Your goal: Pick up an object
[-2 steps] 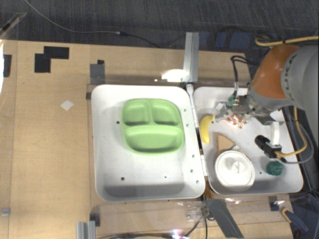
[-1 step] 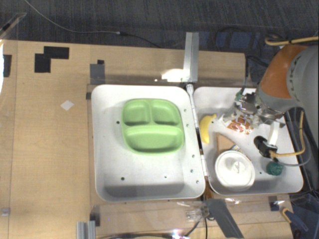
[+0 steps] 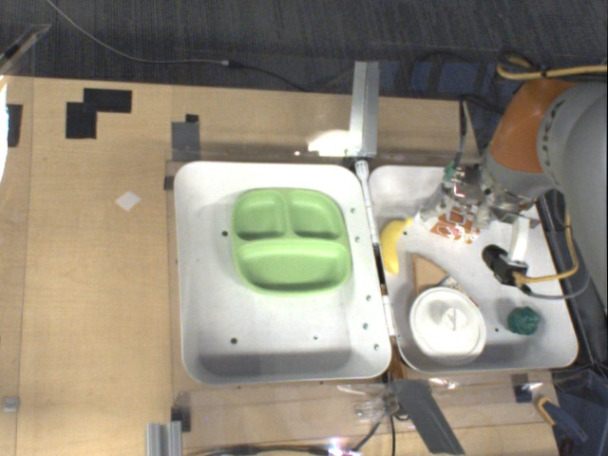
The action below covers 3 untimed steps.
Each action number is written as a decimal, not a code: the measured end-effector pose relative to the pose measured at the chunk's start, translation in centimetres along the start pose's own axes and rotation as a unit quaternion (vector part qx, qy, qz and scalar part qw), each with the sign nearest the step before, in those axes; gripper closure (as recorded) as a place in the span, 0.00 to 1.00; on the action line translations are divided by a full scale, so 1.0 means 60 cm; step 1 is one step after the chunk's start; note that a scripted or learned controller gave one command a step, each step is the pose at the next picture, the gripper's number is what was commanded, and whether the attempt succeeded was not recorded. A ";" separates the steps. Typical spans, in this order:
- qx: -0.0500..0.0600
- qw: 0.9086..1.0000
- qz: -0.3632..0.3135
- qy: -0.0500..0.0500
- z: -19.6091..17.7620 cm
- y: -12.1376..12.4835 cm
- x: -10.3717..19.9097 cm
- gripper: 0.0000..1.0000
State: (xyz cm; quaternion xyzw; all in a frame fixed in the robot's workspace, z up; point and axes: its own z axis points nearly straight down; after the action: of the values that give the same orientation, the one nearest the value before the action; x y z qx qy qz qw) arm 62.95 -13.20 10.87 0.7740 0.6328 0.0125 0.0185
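Objects for your pick sit in the right bin (image 3: 551,350): a yellow piece (image 3: 391,240) against its left wall, a white round container (image 3: 446,323) near the front, a brown flat piece (image 3: 427,272) just behind that, and a small dark green item (image 3: 523,322) at the front right. Your tool (image 3: 456,218) hangs low over the bin's back half, near the yellow piece; whether it is open or closed, you cannot tell from here. A green divided tray (image 3: 289,238) lies in the left bin (image 3: 204,350) on the surface (image 3: 85,283).
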 end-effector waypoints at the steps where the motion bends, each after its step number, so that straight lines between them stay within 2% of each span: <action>1: -0.006 1.000 -0.001 -0.001 -0.004 -0.058 0.037 0.00; 2: -0.001 0.999 -0.036 0.001 0.001 0.010 0.026 0.00; 3: -0.009 0.998 -0.059 0.002 -0.003 -0.031 0.016 0.00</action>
State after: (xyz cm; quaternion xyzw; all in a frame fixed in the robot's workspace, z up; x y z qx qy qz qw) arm 61.32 -11.91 10.97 0.7350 0.6774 0.0185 0.0251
